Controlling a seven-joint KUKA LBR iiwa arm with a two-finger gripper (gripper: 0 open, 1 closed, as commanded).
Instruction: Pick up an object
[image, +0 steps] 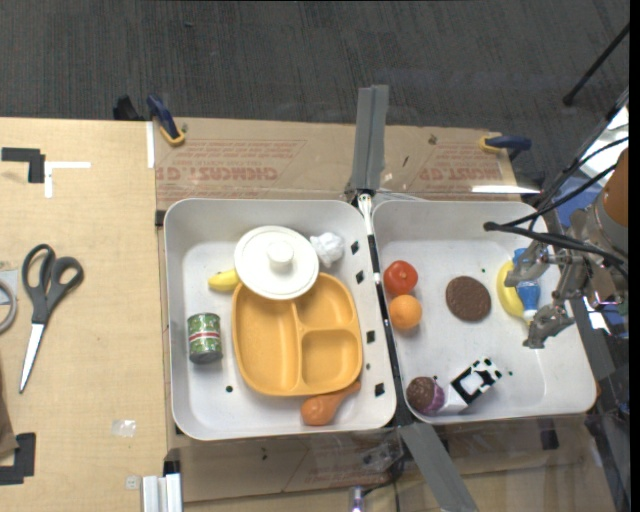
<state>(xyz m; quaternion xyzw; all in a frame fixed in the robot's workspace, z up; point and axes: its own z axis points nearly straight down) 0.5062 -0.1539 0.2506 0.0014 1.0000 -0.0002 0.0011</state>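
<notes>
My gripper (533, 300) hangs over the right edge of the right bin (520, 400), fingers spread and open. A yellow object (509, 292) with a blue piece (526, 293) on it lies right under and between the fingers; I cannot tell whether they touch it. To its left in the same bin are a brown disc (467, 298), a red tomato (400, 276), an orange (405, 312), a purple ball (425, 394) and a black-and-white block (477, 382).
The left bin (185, 400) holds a yellow divided plate (298, 345), a white lid (277, 262), a white crumpled item (328, 245), a banana (224, 281), a green can (204, 337) and an orange-brown piece (322, 408). Scissors (40, 290) lie on the bench at left.
</notes>
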